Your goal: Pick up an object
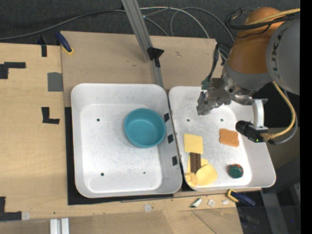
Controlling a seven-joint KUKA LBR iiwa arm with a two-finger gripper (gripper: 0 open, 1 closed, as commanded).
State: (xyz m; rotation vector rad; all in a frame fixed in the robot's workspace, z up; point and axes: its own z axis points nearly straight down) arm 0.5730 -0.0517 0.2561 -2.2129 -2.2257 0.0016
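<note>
White bins side by side, L bin (87, 145) w/ teal bowl (144, 127) near its R wall, gripper (208, 103) over R bin (253, 177) back-left area, can't tell its state, yellow slice (193, 143), brown bar (195, 161), orange piece (228, 138), green ball (235, 170) toward front, open floor under gripper.

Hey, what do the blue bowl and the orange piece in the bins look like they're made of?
Blue bowl: probably plastic; uniform teal colour, smooth, soft sheen. Orange piece: possibly foam or soft plastic, maybe toy bread; matte, flat, rounded corners. Too small to be sure.

Left bin (87, 145): open floor around the teal bowl (144, 127).
Right bin (258, 179): yellow pieces (193, 143), toast-coloured piece (229, 138), dark green ball (235, 170) crowd the near half.
</note>
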